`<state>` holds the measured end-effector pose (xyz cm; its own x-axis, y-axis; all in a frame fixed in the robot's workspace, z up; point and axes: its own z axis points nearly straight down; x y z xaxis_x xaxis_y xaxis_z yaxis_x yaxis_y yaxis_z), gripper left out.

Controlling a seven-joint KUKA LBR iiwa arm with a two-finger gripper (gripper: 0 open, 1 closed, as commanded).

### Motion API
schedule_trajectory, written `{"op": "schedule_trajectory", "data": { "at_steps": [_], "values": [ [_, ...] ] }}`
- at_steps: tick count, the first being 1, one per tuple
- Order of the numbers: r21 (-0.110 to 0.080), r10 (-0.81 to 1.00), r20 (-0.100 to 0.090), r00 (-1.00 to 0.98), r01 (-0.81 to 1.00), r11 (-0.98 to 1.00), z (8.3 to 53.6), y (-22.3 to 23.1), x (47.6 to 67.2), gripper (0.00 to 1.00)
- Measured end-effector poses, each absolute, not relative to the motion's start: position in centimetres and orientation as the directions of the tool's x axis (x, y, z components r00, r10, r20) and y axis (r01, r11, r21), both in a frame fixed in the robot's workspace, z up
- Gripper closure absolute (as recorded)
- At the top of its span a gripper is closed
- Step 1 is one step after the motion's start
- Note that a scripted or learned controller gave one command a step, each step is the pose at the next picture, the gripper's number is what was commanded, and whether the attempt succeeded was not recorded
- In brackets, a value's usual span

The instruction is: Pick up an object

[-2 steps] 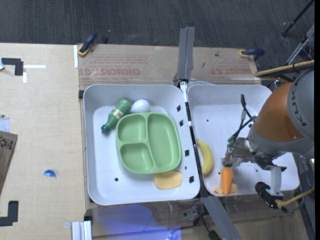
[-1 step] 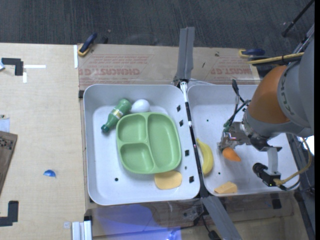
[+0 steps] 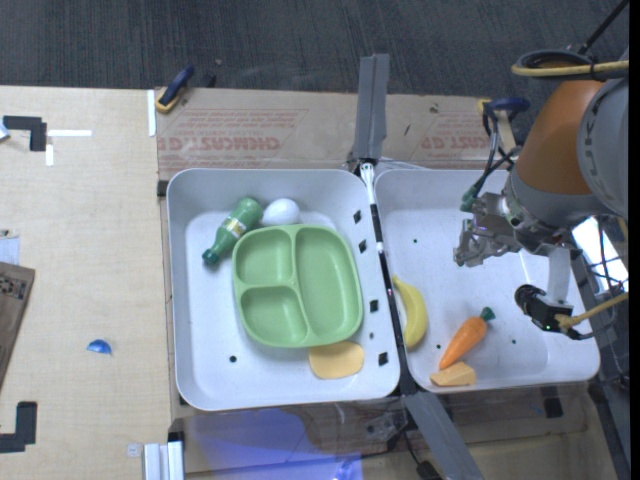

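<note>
Nearest the camera, a yellow-orange wedge [image 3: 454,375] lay at the front of the right bin [image 3: 430,228], just beside the tip of a toy carrot [image 3: 467,337] that slanted up and to the right toward its green top. Close by, a pale orange disc [image 3: 336,361] sat at the front of the left bin [image 3: 195,298], partly under the edge of a green divided plate [image 3: 298,286] with three compartments. A yellow banana [image 3: 411,312] rested against the wall where the two bins met, on the right bin's side. Farther back in the left bin, a green bottle [image 3: 228,233] lay tilted beside the plate, with a white egg-like ball [image 3: 281,211] just to its right. Over the middle of the right bin the gripper [image 3: 474,246] hung above bare floor, well apart from the carrot and banana, its fingers empty; whether they were spread or closed could not be told. Beyond the bins lay a strip of cardboard [image 3: 260,128] on the surface [image 3: 80,268].
</note>
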<state>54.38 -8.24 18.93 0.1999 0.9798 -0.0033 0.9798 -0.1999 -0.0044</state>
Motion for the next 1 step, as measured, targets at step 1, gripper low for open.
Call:
{"op": "schedule_trajectory", "data": {
  "at_steps": [1],
  "values": [
    [-0.005, 0.98, -0.003, 0.2, 0.98, -0.2, 18.92, -8.24, 54.37, 0.0]
  ]
}}
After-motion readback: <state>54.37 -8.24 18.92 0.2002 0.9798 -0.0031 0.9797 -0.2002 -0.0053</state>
